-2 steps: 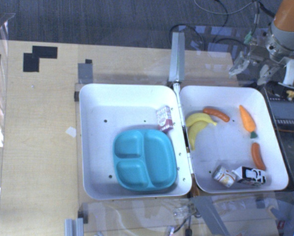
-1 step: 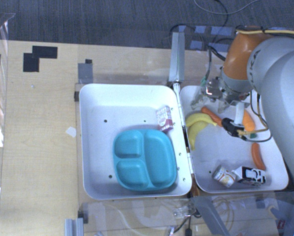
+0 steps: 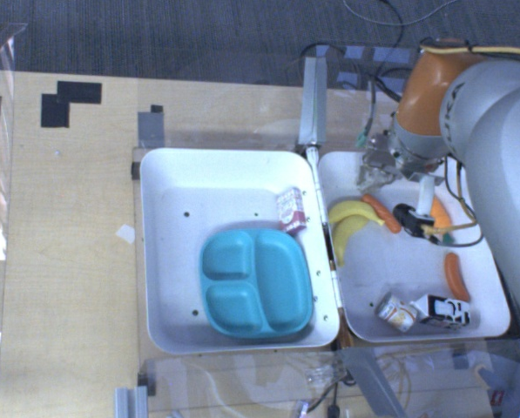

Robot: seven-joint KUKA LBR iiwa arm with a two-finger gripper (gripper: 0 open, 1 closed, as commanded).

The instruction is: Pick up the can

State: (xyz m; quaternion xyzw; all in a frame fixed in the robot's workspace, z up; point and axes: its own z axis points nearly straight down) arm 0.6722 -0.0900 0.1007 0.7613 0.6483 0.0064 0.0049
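The can (image 3: 397,312) is a small silver one lying on its side near the front edge of the right bin (image 3: 373,273). My gripper (image 3: 374,171) hangs over the far left corner of that bin, under the orange wrist band (image 3: 427,94). It is well behind the can and apart from it. Nothing shows between the gripper and the can except the bin floor and some fruit.
A banana (image 3: 350,219) and a carrot (image 3: 380,211) lie just in front of the gripper. A black and white pack (image 3: 443,311) touches the can's right side. A sausage (image 3: 454,276) lies at the right. The left bin (image 3: 168,233) holds a blue divided plate (image 3: 254,282) and a small packet (image 3: 290,209).
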